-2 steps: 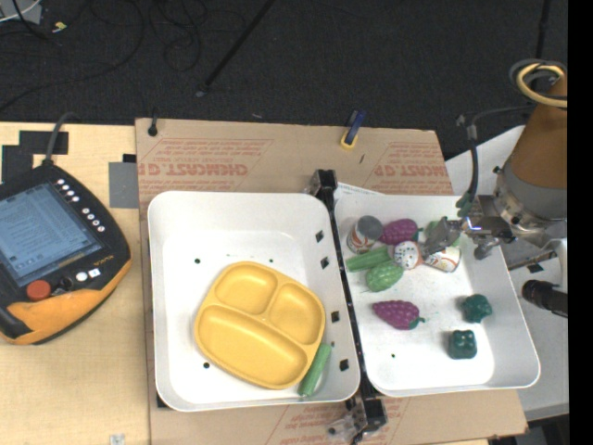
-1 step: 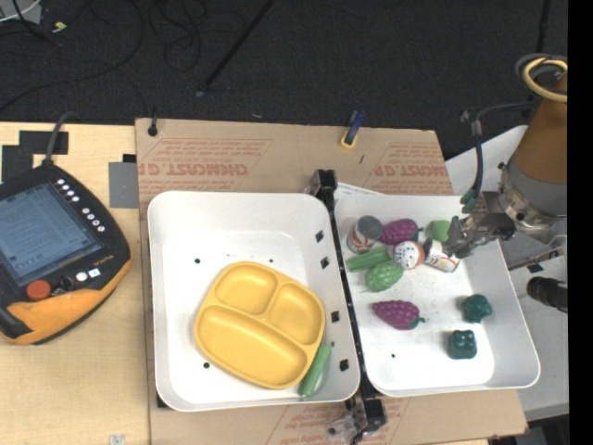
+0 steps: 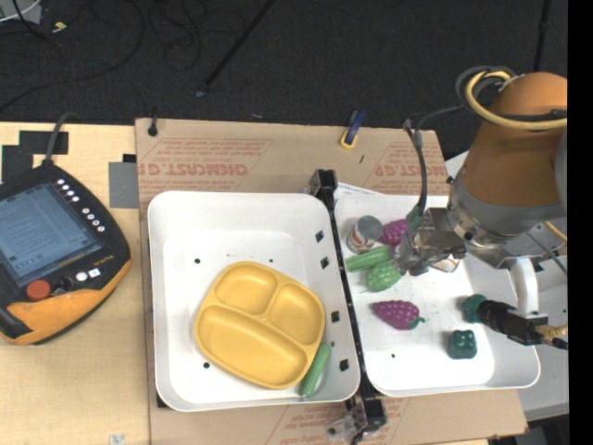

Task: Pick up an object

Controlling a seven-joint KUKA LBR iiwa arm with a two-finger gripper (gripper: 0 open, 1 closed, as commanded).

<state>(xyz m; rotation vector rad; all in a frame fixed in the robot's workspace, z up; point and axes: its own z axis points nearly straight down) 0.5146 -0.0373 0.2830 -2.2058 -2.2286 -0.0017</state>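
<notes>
- The gripper (image 3: pixel 414 256) is hanging low in the right bin (image 3: pixel 519 364), right of centre frame, over a green toy (image 3: pixel 383 276); how wide it is set I cannot tell.
- A purple grape bunch (image 3: pixel 397 314) is lying just below.
- A yellow divided plate (image 3: pixel 258 324) is sitting in the left bin (image 3: pixel 185 225).

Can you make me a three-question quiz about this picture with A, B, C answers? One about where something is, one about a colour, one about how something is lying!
1. Where is the yellow tray?
A. left bin
B. right bin
C. on the cardboard

2. What colour is the grape bunch lying apart in the right bin?
A. orange
B. purple
C. white

3. How is the green cucumber by the tray?
A. standing upright
B. hanging
C. lying down

Answers: 1 A, it lies in the left bin. 2 B, clearly purple. 3 C, it lies along the tray's edge.
</notes>
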